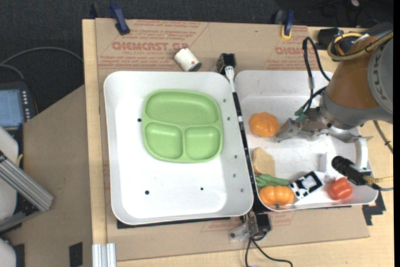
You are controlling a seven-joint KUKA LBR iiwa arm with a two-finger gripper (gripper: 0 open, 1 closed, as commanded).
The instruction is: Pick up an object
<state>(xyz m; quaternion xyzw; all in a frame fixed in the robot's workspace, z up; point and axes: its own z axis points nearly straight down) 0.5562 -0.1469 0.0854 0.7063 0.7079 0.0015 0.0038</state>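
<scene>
Camera view: gripper (pixel 289 130) sits low over the middle of the right bin (pixel 275 81), tip aimed at that bin's left wall. We can't tell from this angle whether the jaws are wide or narrow. Nearest candidate is the orange ball (pixel 264 124), in the bin's left half toward its far wall and just beside the gripper tip; contact or a small gap, we can't say. Also in this bin: pale wedge (pixel 264 163) by the left wall, stemmed orange fruit (pixel 275 196) at the near-left corner, black-and-white piece (pixel 306 185) along the near wall, red piece (pixel 339 189) toward the near-right corner. The left bin (pixel 125 153) butts against the right bin's left wall and holds a green divided plate (pixel 182 125); both bins rest on the desk (pixel 144 40). Our read on the ball: probably light, stiff and smooth-skinned, so it will likely roll or squirt out under an off-centre pinch. We'd take it from above, across its widest part, jaws either side of centre. The wedge nearby leaves room, we think.
</scene>
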